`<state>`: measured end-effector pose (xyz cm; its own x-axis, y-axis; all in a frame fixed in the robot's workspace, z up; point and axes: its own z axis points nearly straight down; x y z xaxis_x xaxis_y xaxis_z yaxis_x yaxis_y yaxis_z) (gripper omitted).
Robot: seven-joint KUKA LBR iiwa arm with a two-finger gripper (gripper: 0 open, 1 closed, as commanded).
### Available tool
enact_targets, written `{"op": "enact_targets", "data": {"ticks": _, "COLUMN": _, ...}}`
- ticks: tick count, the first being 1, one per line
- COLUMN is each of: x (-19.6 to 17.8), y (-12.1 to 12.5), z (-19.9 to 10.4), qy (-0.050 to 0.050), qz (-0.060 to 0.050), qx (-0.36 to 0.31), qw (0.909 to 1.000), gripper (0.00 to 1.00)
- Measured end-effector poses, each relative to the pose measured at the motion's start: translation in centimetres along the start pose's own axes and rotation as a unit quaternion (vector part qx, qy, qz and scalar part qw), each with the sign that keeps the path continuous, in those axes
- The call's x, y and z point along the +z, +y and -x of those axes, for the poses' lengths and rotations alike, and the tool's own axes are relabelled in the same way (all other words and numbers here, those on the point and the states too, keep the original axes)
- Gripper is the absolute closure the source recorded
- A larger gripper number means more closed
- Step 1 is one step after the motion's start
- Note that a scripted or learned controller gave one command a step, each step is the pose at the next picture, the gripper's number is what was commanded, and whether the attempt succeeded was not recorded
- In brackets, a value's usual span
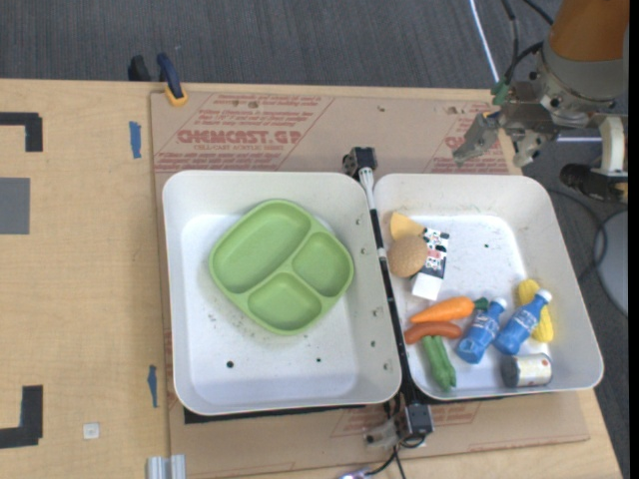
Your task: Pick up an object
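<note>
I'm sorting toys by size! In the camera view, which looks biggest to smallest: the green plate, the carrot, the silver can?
1. green plate
2. carrot
3. silver can
The carrot and can look close, so their order is less sure.

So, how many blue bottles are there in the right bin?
2. One blue bottle lies just right of the carrot; the other blue bottle lies beside it, against the banana. Nothing suggests hidden ones.

Two white bins [190,267] sit side by side. The left one holds one green plate [282,264] with three compartments. The right one holds two blue bottles [481,329], one carrot [440,310], one green vegetable [438,359], one round bun [406,255], one can [526,369] and one small black-and-white box [433,251].
</note>
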<state>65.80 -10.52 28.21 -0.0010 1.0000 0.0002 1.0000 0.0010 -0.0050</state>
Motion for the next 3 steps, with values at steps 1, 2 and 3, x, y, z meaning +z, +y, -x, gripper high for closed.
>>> {"op": "enact_targets", "data": {"ticks": 1, "x": 7.4, "y": -8.8, "z": -3.2, "qy": 0.0, "qz": -0.001, "qx": 0.111, "qw": 0.9938, "gripper": 0.0}}
{"op": "enact_targets", "data": {"ticks": 2, "x": 10.1, "y": -14.6, "z": -4.8, "qy": 0.0, "qz": -0.001, "qx": 0.129, "qw": 0.9916, "gripper": 0.0}}
{"op": "enact_targets", "data": {"ticks": 3, "x": 10.1, "y": -17.8, "z": -6.4, "qy": 0.001, "qz": -0.002, "qx": 0.202, "qw": 0.9793, "gripper": 0.0}}
